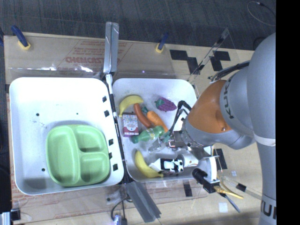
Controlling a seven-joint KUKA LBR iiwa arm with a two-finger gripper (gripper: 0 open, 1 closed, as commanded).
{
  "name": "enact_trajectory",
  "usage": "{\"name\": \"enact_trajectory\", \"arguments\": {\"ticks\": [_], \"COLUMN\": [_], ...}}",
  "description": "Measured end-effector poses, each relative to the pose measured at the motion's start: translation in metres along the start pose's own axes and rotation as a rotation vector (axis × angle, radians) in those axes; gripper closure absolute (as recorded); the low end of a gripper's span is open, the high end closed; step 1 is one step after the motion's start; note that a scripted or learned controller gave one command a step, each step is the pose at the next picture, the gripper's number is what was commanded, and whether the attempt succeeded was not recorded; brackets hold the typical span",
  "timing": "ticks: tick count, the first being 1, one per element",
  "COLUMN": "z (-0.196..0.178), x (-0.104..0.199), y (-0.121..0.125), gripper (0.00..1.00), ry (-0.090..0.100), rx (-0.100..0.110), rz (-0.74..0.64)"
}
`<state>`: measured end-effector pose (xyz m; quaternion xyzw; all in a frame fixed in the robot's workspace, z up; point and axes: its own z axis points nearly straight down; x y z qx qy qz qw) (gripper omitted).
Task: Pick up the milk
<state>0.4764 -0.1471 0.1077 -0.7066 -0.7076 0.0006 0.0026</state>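
Hovering claw [165,143] beside milk [174,164], right bin [140,84].

milk carton [174,164]: small, white with black cow-style patches, lying on its side along the front edge of the right bin [140,86], just right of a banana's [145,165] tip, under the arm's wrist.

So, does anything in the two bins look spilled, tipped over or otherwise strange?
Nothing looks spilled. The milk carton lies on its side near the front wall of the right bin, beside a banana. The green tray sits flat in the left bin.
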Motion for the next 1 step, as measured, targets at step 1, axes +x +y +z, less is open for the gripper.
{"name": "enact_trajectory", "arguments": {"ticks": [1], "z": [0.0160], "x": [-0.0637], "y": [0.0000], "gripper": [0.00], "ry": [-0.003], "rx": [-0.004], "rz": [-0.148]}}
